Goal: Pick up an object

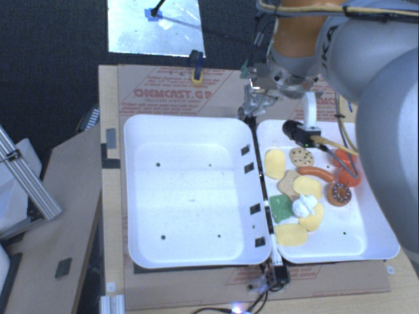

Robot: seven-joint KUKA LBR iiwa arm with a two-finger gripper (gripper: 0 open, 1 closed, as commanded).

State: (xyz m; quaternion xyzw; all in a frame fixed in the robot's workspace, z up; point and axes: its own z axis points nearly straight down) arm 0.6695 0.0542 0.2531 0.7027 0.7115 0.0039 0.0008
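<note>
Nearest us, in the right bin, we saw toy food heaped against its left wall: yellow pieces, a green piece, a white piece, a donut, a sausage and a cookie. Farther back, the gripper hung over the bins' far junction; whether it was open we could not tell.

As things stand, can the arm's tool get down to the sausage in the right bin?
Probably yes. The sausage lies exposed on top of the pile in the right bin, nothing covering it; the tool hovers near the bin's far corner. Close neighbours could crowd the grasp.
</note>
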